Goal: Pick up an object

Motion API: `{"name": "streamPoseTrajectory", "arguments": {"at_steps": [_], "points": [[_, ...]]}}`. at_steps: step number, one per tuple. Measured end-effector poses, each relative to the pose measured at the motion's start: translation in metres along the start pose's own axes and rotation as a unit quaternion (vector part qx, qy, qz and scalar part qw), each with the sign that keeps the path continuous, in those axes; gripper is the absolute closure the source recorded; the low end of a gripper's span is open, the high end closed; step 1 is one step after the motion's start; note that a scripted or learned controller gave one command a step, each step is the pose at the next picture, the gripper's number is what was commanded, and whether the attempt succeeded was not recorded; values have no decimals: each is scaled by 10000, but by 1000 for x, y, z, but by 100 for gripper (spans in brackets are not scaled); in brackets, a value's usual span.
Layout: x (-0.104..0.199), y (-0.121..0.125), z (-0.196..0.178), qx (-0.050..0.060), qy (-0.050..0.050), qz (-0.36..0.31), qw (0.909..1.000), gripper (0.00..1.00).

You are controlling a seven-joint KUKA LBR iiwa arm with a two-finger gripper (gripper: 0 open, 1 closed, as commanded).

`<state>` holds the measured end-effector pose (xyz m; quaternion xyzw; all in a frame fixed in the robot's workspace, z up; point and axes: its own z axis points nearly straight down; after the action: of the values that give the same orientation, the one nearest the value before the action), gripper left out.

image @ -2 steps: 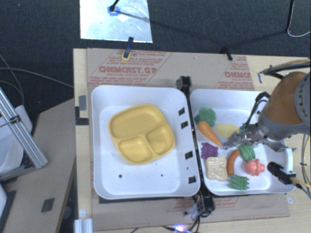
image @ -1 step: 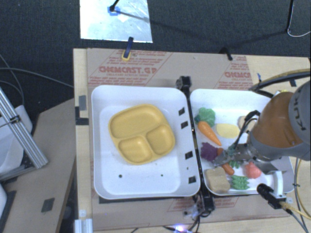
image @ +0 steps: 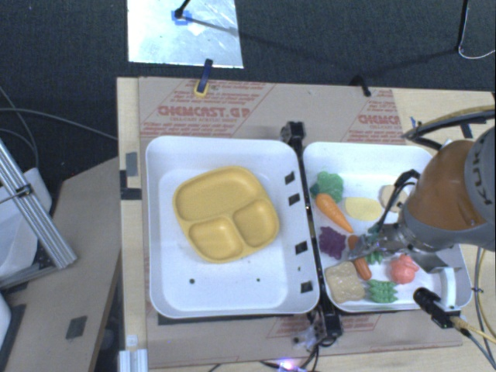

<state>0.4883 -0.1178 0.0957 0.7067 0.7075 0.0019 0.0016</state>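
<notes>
1. Worktop point(image: 256, 107) carries two white bins side by side; left bin point(image: 167, 208) holds a yellow divided tray point(image: 225, 213), tilted, about mid-bin.
2. Right bin point(image: 364, 157) holds the toy food, crowded toward its left wall and near edge: green broccoli point(image: 329, 184) at top left, orange carrot point(image: 334, 212) below it, pale yellow piece point(image: 362, 207) just right of the carrot, purple grapes point(image: 332, 242), beige bread slice point(image: 346, 281) at the near-left corner, small green piece point(image: 381, 291) beside it, pink piece point(image: 403, 270).
3. A small orange-red piece point(image: 361, 267) lies right under the hand, touching or nearly touching the bread.
4. Arm comes in from the bin's right edge, orange band point(image: 449, 192) over the right half, covering part of it.
5. Hand point(image: 374, 248) low among the items, between grapes and pink piece; whether spread or pinching: cannot tell, too blurred.
</notes>
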Motion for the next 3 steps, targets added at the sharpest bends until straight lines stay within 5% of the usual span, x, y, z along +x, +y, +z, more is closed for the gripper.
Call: {"name": "streamPoseTrajectory", "arguments": {"at_steps": [1, 2, 3], "points": [[73, 49, -94, -37, 2, -59, 10000, 100], [68, 45, -89, 16, -2, -7, 10000, 0], [12, 14, 16, 43, 2, 36, 10000, 0]]}}
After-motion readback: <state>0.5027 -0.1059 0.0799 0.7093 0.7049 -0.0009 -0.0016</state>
